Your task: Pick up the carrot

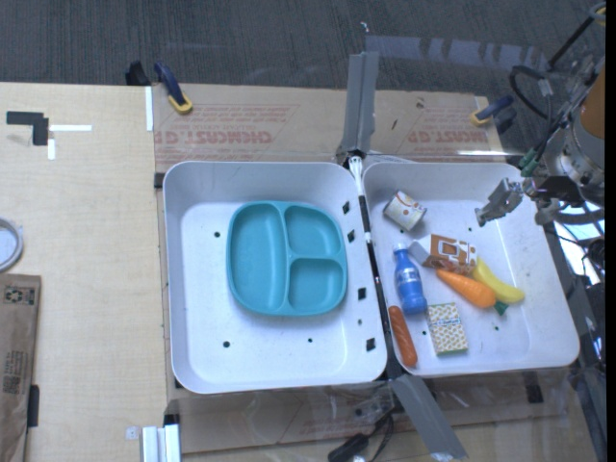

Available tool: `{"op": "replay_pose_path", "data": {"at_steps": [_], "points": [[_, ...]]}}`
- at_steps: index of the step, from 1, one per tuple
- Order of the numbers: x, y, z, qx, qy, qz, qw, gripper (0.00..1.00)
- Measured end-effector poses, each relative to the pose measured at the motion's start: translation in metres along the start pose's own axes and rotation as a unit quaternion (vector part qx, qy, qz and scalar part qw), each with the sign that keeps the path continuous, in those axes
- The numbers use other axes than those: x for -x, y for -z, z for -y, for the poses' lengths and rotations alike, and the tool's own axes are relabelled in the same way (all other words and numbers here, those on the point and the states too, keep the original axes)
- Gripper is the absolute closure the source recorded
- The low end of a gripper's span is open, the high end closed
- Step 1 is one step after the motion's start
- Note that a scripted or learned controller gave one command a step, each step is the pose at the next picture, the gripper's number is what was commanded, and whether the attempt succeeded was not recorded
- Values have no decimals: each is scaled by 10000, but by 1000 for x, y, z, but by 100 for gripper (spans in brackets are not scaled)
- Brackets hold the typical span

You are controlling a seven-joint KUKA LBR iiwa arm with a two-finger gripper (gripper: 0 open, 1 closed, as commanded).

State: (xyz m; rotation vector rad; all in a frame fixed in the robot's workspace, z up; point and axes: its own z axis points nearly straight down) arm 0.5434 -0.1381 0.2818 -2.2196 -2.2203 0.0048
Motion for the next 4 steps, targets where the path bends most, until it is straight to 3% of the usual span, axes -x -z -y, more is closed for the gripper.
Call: {"op": "replay_pose_path", "data": {"at_steps": [1, 2, 3, 4], "points": [[19, -187, -10, 12, 502, -3, 9987, 0], [21, -177, -10, 15, 478, 0, 9989, 100], [21, -177, -10, 14, 480, 0, 9988, 0], [39, -177, -22, 22, 749, 2, 9972, 0]]}}
